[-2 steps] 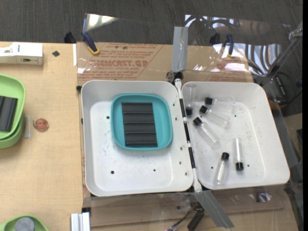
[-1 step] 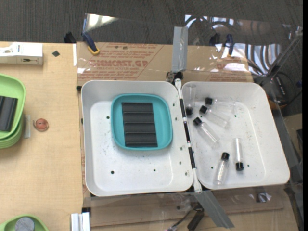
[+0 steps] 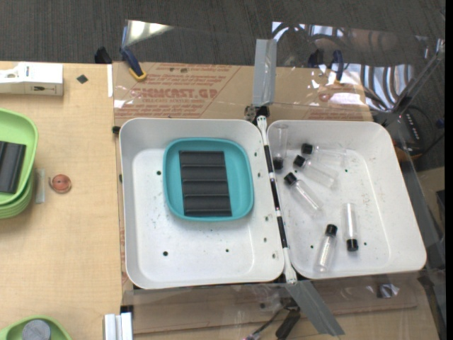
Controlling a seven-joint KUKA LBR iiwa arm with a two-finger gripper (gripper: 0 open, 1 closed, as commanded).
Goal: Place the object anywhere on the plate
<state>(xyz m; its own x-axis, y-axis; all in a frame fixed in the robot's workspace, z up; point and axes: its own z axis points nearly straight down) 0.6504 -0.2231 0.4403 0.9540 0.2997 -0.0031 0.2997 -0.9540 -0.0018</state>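
A teal plate (image 3: 243,179) with a dark ribbed insert lies in the left white bin (image 3: 191,261), toward its back. Several clear vials with black caps lie scattered in the right white bin (image 3: 382,261): one near the divider (image 3: 300,190), two near the front (image 3: 326,243) (image 3: 351,227), and others at the back left (image 3: 316,166).
A green tray (image 3: 21,133) holding a dark block sits at the far left on the wooden bench, with a small round copper piece (image 3: 61,183) beside it. A white box (image 3: 32,80) lies at the back left. Cardboard and clear plastic sheeting stand behind the bins.
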